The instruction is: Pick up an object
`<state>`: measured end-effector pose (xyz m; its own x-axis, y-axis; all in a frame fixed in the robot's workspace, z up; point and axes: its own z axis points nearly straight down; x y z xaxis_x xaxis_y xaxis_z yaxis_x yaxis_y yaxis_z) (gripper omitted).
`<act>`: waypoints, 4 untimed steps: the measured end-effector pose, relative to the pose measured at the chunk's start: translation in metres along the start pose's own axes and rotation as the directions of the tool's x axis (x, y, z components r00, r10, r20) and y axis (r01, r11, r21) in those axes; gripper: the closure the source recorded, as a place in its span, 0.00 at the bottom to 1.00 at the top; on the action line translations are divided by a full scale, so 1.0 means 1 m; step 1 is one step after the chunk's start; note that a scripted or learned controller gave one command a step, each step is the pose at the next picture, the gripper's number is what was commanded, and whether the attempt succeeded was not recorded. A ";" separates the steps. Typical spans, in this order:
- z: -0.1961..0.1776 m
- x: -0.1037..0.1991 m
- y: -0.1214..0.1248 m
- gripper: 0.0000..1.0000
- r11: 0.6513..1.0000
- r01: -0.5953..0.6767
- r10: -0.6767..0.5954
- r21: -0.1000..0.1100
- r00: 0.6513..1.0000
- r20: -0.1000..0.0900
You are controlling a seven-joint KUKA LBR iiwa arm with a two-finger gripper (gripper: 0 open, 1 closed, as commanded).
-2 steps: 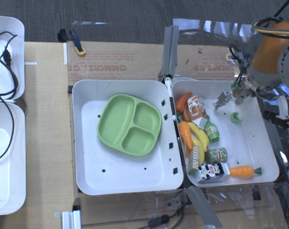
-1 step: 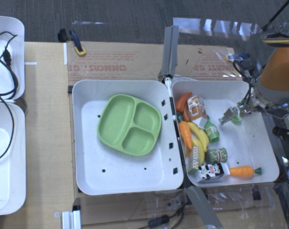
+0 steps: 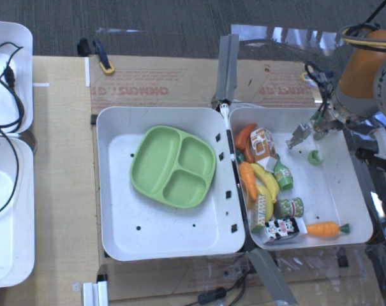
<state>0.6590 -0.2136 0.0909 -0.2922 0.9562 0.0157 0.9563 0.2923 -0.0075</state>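
Bench w/ two white bins, arm in from right.
Gripper (image 3: 301, 134) fingers spread, nothing between them, over far part of right bin (image 3: 346, 190); small green piece (image 3: 315, 157) just beside, carrot (image 3: 323, 229) at near edge, green plate (image 3: 173, 166) in left bin (image 3: 116, 222).

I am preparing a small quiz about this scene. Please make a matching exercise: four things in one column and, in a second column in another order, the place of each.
Things:
1. green divided plate
2. carrot with green top
3. tool
4. small green round piece

Places:
A. near front edge of the right bin
B. in the left bin
C. above the far part of the right bin
D. on the right bin's floor, close below the tool

Pairs: 1-B, 2-A, 3-C, 4-D
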 end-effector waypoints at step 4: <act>0.000 0.061 -0.012 0.00 0.999 0.041 -0.041 -0.007 0.999 0.017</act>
<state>0.6301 -0.1591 0.0920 -0.3309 0.9437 -0.0015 0.9437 0.3309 -0.0001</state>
